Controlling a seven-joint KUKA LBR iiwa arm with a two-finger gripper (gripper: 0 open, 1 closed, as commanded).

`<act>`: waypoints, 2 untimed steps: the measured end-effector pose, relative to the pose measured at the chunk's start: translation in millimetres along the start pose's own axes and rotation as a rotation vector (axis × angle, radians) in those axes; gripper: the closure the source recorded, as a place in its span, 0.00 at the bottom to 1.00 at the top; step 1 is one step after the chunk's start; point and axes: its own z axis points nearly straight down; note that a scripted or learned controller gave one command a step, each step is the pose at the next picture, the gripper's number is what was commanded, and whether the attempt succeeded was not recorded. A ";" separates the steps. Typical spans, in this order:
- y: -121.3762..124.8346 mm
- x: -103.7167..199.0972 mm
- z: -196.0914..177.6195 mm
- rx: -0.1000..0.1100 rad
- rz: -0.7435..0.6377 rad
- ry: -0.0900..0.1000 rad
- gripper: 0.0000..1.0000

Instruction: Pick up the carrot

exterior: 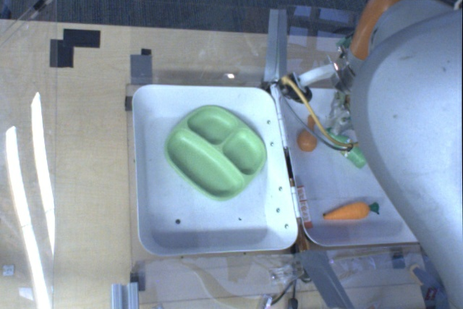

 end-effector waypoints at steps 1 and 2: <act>-39.6 -34.4 -0.8 0.001 -0.001 0.001 1.00; -39.8 -33.1 -10.1 0.001 -0.008 0.001 1.00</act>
